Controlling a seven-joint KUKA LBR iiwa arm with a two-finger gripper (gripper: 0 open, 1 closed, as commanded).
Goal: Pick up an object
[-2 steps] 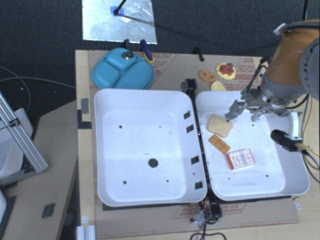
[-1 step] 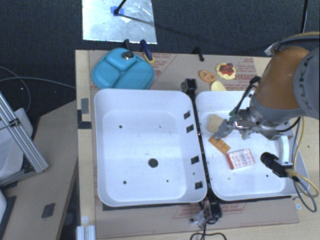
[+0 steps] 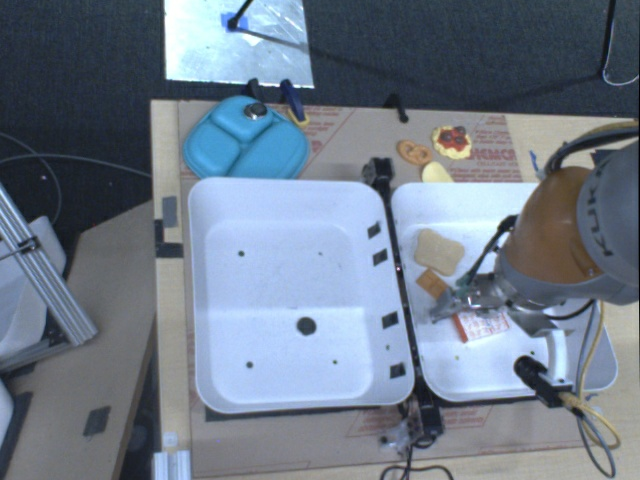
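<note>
Gripper [image 3: 450, 303] low in the right bin [image 3: 440, 378], centre-right of frame, among three items: tan bread-like slice [image 3: 439, 251], small orange-brown piece [image 3: 431, 282], red-and-white packet [image 3: 483, 325] at the tool's lower right. Whether the tool is spread or closed: cannot tell, wrist blocks it. Packet looks light, thin, probably slick; best taken across its narrow edges. Bread slice likely light foam or plastic, stiff enough for an edge pinch.

Two shallow white bins [image 3: 285, 208] look like smooth matt plastic; a square metal sheet [image 3: 238, 28] gleams, brushed and shiny.
</note>
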